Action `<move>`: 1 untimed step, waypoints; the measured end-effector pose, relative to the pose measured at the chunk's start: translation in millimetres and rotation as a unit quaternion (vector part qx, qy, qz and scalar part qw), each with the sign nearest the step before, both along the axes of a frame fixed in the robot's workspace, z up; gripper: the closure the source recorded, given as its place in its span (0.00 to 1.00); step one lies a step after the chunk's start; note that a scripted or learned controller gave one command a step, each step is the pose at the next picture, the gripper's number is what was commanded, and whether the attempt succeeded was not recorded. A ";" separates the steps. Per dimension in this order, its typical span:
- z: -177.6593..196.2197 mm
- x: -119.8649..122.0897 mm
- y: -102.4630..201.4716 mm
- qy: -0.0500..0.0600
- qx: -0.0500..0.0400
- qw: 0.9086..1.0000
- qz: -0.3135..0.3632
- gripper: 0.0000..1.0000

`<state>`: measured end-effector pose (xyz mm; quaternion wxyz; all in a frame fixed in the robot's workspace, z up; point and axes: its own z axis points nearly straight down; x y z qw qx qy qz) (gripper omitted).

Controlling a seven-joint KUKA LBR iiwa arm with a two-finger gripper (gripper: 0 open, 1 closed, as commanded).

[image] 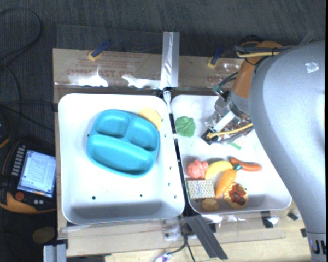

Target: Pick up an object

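Green toy point(185, 126) left of the claw point(225, 129) looks light; pinch its middle. Whether the claw grips anything, you cannot tell.

Yellow object point(150, 115) half hidden behind blue tray point(123, 141), arm point(295, 141) cut off at right edge

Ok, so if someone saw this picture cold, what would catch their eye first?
Probably the big blue divided tray lying upside down in the left bin, with a small yellow thing at its far edge. Next, the bulky grey arm on the right, its gripper low in the right bin beside a green toy, with a heap of toy food nearer the camera.
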<state>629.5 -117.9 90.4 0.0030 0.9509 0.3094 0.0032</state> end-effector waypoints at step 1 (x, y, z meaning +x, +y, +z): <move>-0.2 -8.9 -51.2 -0.001 0.008 1.000 -0.009 1.00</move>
